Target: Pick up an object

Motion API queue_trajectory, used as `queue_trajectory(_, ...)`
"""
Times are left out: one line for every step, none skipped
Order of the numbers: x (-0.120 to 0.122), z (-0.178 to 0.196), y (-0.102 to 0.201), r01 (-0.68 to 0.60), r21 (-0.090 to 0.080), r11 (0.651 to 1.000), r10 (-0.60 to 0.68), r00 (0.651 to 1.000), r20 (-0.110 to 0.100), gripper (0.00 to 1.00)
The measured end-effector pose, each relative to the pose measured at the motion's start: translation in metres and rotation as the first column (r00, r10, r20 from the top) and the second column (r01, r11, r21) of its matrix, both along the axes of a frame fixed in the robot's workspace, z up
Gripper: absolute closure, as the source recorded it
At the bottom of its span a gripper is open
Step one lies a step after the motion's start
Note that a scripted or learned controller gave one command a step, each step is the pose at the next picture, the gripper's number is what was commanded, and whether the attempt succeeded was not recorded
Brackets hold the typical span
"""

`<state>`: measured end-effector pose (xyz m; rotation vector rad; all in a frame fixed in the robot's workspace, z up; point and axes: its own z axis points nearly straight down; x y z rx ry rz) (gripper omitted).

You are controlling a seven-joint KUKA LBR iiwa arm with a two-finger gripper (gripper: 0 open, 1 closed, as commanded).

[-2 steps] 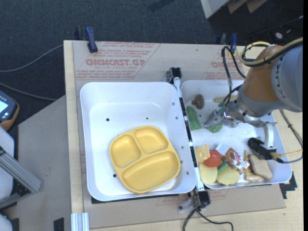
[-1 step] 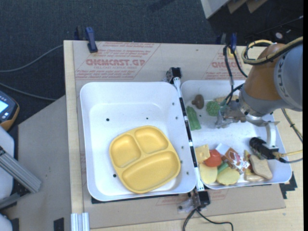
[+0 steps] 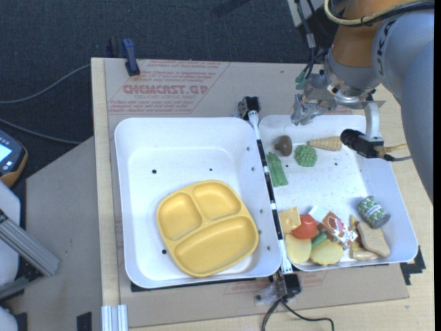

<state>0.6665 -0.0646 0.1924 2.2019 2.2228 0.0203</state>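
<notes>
Hand (image 3: 304,114) hung at upper right over right bin's (image 3: 386,185) far rim; grip state unclear. Round bumpy green toy (image 3: 306,156) w/ tan ridged cone (image 3: 325,143) lay nearby. Glossy yellow sectioned tray (image 3: 207,227) lower centre.

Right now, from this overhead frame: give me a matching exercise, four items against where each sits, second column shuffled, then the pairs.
Items:
1. yellow divided tray
2. green strip
3. green can
4. gripper

Places:
A. near the right bin's right wall
B. over the right bin's far edge
C. in the left bin, toward its near side
D. just right of the divider between the bins

Pairs: 1-C, 2-D, 3-A, 4-B
</notes>
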Motion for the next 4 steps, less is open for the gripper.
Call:
queue_trajectory(-0.006, -0.007, -0.005, 0.008, -0.001, 1.0, -0.008, 1.0, -0.018, 0.0)
queue_trajectory(-0.006, -0.007, 0.039, 0.005, 0.001, 1.0, -0.005, 1.0, -0.02, 0.0)
queue_trajectory(-0.013, -0.055, -0.042, 0.016, -0.002, 1.0, -0.016, 1.0, -0.025, 0.0)
queue_trajectory(0.002, -0.004, 0.047, 0.001, 0.002, 1.0, -0.001, 1.0, -0.01, 0.0)
